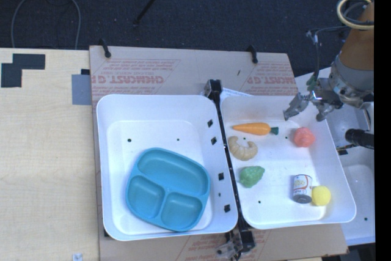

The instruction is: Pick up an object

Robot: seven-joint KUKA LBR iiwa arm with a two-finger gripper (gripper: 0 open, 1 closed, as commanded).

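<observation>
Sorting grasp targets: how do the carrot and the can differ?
The carrot is orange, long and tapered, lying flat near the right bin's far side. The can is short and cylindrical with a printed label, near the front, beside a yellow ball. Both are in the right bin.
</observation>
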